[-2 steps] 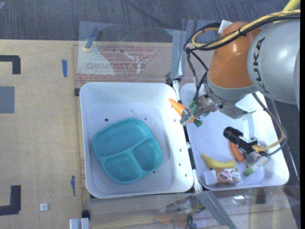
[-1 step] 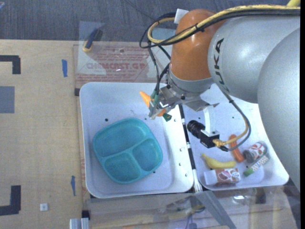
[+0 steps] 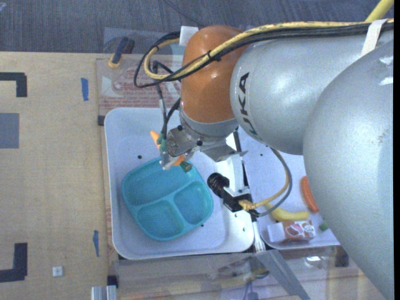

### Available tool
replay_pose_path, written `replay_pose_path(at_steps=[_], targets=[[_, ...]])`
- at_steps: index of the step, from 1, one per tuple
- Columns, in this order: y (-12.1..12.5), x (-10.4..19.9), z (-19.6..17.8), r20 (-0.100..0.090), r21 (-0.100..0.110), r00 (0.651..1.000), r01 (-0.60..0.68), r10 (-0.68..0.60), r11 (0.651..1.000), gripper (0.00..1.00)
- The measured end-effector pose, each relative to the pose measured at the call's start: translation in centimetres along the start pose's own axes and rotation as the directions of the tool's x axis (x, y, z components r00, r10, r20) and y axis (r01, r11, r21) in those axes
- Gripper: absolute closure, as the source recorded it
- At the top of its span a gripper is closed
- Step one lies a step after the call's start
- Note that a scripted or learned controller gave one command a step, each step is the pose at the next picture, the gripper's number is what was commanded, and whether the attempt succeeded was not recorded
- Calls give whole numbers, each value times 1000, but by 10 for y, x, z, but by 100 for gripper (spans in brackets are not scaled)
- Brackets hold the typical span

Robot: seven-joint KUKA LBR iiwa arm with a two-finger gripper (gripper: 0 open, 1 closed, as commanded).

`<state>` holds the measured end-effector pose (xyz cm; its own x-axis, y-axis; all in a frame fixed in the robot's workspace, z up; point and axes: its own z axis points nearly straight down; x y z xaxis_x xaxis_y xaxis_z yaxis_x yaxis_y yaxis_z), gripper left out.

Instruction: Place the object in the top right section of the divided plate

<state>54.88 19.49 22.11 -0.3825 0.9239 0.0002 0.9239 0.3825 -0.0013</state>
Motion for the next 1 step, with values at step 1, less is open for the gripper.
replay_pose_path(at_steps=[1], targets=[[-55, 48, -42, 0, 2, 998, 62, -62, 998, 100]])
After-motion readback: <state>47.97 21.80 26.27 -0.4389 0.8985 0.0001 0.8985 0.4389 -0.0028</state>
